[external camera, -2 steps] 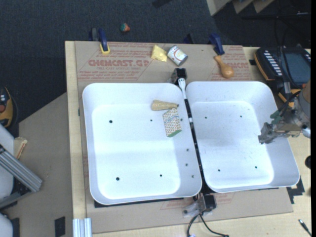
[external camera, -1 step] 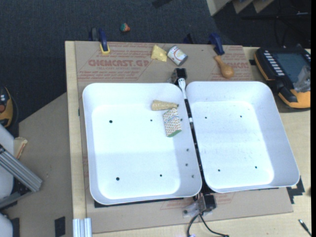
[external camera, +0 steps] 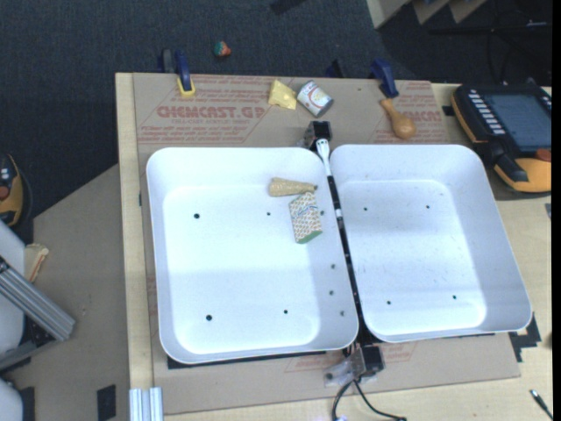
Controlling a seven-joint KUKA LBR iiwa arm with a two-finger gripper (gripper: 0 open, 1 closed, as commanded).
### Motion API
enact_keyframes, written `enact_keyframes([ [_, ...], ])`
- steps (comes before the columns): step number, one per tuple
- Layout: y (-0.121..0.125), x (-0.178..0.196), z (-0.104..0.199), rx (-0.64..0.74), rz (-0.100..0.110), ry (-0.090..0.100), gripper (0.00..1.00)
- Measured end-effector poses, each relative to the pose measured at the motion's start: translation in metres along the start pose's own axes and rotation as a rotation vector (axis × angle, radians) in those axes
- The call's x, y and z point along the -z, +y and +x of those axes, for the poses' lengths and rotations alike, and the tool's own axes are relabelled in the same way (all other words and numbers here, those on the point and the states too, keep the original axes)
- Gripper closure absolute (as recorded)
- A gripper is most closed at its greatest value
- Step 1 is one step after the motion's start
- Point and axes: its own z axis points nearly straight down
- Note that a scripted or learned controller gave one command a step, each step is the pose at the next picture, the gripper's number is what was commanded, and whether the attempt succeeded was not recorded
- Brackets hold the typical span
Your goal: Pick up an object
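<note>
Gripper state: cannot tell (pre-approach step, I'd judge). Patterned packet (external camera: 305, 216) sits just beside tan roll (external camera: 290, 187), upper centre of frame, in frame-left bin (external camera: 175, 235); next move needs a descent over one.

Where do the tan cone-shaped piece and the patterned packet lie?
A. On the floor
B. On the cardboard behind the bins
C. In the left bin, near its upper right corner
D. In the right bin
C: the tan cone-shaped piece and the patterned packet both lie inside the left bin, close to its upper right corner.
</note>
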Motion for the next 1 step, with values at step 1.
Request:
enact_keyframes([
  [1, 0.0384, 0.1198, 0.0411, 0.014, -0.022, -0.006, 1.00],
])
